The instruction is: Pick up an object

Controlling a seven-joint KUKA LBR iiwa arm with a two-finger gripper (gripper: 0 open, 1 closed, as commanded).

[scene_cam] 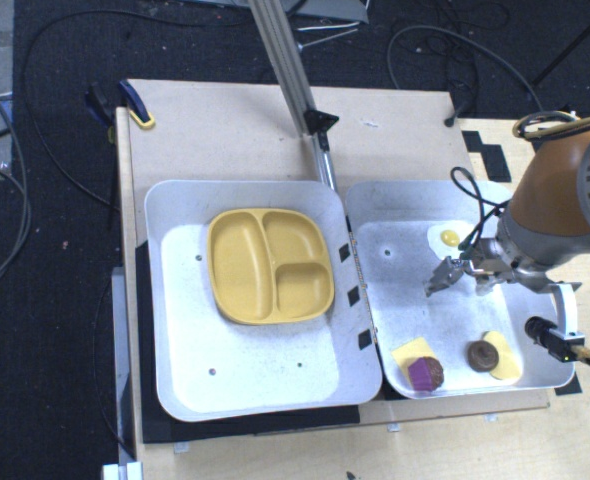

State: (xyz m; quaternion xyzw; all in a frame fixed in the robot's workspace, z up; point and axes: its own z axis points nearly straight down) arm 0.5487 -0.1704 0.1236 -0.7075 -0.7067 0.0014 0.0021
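Note:
In the right bin [395, 230] lie several small objects. A white and yellow fried-egg toy [447, 237] rests near the back. A purple lump [424, 372] sits on a yellow slice at the front. A brown round piece [484, 356] lies on another yellow slice [508, 360] at the front right. My gripper [462, 274] hangs over the middle of the right bin, just in front of the egg toy and apart from the front objects. Nothing shows in its grasp.
The left bin [180, 363] holds a yellow divided plate [271, 265]. A metal pole [287, 53] slants in from the back towards the gap between the bins. The grey and orange arm [560, 193] covers the right bin's far right side.

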